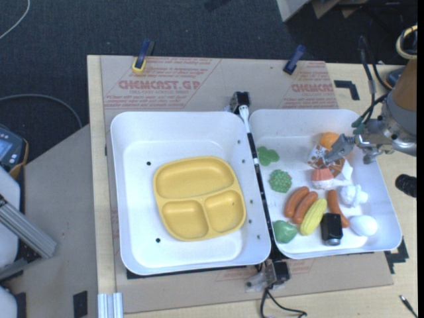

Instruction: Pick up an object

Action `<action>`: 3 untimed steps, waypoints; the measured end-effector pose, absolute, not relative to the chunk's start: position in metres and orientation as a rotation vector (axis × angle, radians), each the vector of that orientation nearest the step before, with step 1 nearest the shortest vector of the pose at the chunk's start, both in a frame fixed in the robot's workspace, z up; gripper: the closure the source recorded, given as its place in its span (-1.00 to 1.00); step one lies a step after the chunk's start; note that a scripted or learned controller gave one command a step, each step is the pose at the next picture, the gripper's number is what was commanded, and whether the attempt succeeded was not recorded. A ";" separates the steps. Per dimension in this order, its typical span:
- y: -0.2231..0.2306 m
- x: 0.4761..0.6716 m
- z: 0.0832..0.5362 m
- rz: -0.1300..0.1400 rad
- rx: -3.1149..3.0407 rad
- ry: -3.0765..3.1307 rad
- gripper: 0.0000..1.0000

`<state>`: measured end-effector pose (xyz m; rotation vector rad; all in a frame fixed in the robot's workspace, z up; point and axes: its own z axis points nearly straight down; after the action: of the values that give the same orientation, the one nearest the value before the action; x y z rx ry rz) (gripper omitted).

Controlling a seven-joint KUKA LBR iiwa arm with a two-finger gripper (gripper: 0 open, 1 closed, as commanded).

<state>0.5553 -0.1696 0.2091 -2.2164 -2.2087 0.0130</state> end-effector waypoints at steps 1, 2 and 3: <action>-0.169 0.558 0.217 0.000 -2.221 -2.221 -1.00; -0.164 0.555 0.154 0.005 -2.217 -2.217 -1.00; -0.162 0.555 0.112 0.004 -2.217 -2.217 -1.00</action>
<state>0.5546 -0.1616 0.1116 -2.2172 -2.2170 0.0036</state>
